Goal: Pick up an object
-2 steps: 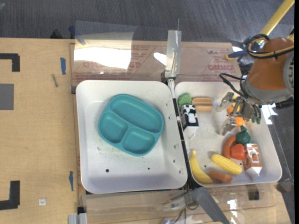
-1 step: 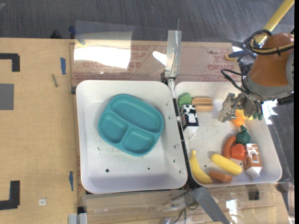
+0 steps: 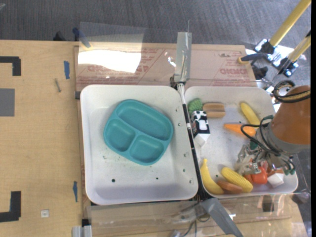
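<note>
Landmark: centre divider (image 3: 188, 132) between the two white bins on the table (image 3: 39, 132).

Left of divider:
- Left bin (image 3: 98, 181), shallow, white, a few dark specks on floor.
- Teal plate (image 3: 138, 131), three compartments, lying flat approx. mid-bin, well apart from divider.

Right of divider:
- Right bin (image 3: 217, 147), shallow, white, holds all the loose items.
- Green toy veg (image 3: 194, 104), touching divider at far end.
- Hot dog (image 3: 214, 109), just right of green veg.
- Black-and-white carton (image 3: 200, 124), just beside divider, nr. side of green veg.
- Yellow banana, far (image 3: 249, 113), well right of divider, lying at a slant.
- Orange carrot (image 3: 241, 129), nr. side of far banana, tip pointing toward divider.
- Yellow banana, near (image 3: 210, 178), close to divider at nr. end, curved.
- Corn cob (image 3: 237, 178), right of near banana.
- Sausage (image 3: 230, 186), brownish, touching corn cob on nr. side.
- Red piece (image 3: 260, 177) and white block (image 3: 276, 179), nr. right corner, far from divider, partly under the arm's tool.

Arm:
- Orange band (image 3: 296, 120) w/ cables, over right edge of right bin.
- Pincer (image 3: 253, 162), low in right bin's nr. right corner, among corn cob, red piece, white block. Metal parts cluttered and small; cannot tell how far open, nor if anything is gripped.

Behind bins, far from divider's nr. end: clear plastic sheets (image 3: 148, 63) w/ red print.
</note>
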`<state>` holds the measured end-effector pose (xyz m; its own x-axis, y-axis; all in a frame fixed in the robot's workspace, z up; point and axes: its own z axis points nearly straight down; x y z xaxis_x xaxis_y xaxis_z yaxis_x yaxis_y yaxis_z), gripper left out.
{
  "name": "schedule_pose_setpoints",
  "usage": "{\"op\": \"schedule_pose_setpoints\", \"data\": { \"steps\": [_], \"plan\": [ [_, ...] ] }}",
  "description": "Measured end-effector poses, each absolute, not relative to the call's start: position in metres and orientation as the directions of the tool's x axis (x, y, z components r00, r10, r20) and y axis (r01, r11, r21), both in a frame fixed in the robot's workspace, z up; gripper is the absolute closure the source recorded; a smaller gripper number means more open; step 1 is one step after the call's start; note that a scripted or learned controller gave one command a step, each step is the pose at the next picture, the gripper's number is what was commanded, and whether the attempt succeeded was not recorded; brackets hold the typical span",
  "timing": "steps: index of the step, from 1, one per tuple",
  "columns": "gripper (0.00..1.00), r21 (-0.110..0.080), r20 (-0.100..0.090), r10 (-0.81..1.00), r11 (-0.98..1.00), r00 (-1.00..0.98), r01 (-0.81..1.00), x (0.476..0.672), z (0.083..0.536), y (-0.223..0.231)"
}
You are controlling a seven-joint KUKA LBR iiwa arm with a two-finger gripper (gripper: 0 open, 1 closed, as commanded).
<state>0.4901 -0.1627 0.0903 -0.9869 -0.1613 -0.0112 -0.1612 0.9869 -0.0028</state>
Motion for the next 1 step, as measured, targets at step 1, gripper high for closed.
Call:
{"op": "schedule_pose_setpoints", "data": {
  "steps": [1],
  "plan": [
    [0.0,-0.006,-0.018,-0.162,0.987,-0.987,-0.162,0.492,0.0901,-0.1628]
  ]
}}
